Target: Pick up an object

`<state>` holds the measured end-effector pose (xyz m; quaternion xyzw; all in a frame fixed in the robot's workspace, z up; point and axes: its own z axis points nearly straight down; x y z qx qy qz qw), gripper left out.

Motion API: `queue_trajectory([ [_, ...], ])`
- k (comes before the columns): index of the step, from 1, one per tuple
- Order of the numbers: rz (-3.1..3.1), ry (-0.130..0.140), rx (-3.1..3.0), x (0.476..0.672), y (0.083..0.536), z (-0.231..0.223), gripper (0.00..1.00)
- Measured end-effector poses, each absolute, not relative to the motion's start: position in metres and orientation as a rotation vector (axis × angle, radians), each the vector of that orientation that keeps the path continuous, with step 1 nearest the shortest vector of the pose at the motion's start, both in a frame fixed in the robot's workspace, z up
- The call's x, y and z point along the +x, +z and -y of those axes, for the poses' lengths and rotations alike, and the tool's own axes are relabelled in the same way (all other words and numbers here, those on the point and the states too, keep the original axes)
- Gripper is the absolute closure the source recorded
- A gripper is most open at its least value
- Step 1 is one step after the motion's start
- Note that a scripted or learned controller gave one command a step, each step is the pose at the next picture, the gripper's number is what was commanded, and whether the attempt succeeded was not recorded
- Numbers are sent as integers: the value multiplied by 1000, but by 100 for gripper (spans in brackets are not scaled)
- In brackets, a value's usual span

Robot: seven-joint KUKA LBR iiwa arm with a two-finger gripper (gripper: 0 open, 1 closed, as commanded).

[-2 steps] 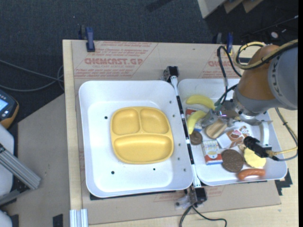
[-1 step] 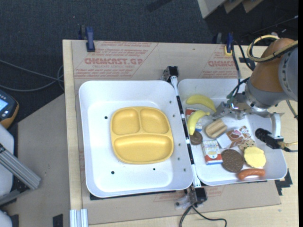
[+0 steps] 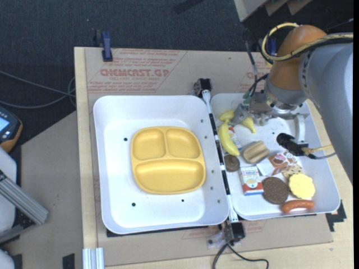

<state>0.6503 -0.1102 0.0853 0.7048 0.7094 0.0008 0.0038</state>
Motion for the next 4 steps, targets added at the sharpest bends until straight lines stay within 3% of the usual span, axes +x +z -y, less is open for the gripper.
queue_trajectory([
  [1,-2222,-1,2217,648,95,113,100],
  [2,-2233,9,2213,572,191,17,100],
  [3,-2222,-2,2225,541,207,33,100],
  [4,-2225,6,2213,576,219,-9,100],
])
